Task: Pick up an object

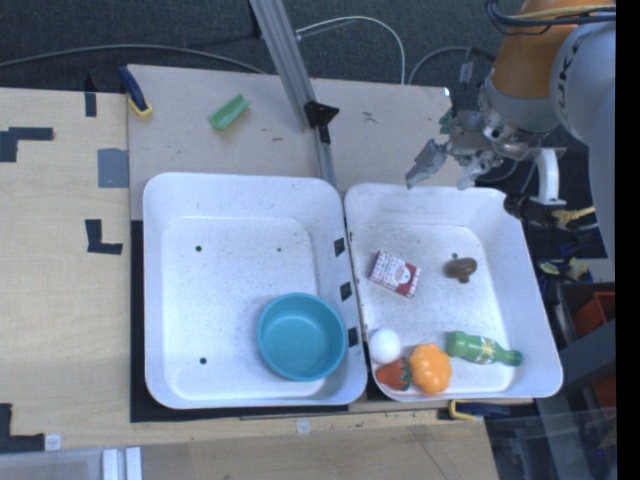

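the gripper [441,171] hung spread wide and holding nothing over the right bin's [520,230] far rim; the red carton [394,273] lay nearest, below-left.

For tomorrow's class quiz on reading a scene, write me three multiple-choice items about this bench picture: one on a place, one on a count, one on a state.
1. Where is the blue bowl?
A. left bin
B. right bin
C. on the bench outside the bins

2. How many things lie in the right bin?
A. three
B. six
C. nine

3. How does the green bottle rest?
A. upright
B. on its side
C. held by the gripper

Answers:
1 A, the bowl sits in the left bin, near its front right corner.
2 B: red carton, brown lump, white ball, red fruit, orange pepper, bottle.
3 B, it lies flat; the gripper hangs above the bin's far edge.
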You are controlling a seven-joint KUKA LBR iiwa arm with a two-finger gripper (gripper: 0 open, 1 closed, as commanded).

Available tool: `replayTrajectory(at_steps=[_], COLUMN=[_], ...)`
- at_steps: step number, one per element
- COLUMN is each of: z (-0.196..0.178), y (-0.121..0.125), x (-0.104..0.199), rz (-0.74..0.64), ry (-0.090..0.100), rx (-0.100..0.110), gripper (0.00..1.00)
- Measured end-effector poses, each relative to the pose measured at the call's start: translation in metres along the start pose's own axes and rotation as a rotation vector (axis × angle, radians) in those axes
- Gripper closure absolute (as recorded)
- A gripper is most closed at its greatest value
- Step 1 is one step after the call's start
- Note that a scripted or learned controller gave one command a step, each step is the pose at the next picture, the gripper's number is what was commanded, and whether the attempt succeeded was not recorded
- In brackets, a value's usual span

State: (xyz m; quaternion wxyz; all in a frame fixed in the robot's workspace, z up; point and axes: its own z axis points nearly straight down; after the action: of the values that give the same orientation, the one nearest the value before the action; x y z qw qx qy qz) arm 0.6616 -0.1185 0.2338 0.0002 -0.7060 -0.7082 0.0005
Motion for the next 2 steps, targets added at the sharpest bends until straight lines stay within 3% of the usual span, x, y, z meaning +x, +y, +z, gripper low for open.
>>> replayTrajectory(at_steps=[1, 2], z=[0.0, 0.044], y=[0.0, 0.001], x=[0.0, 0.004], rz=[0.0, 0.0], ry=[0.0, 0.0], rx=[0.0, 0.005], gripper=[0.0, 0.0])
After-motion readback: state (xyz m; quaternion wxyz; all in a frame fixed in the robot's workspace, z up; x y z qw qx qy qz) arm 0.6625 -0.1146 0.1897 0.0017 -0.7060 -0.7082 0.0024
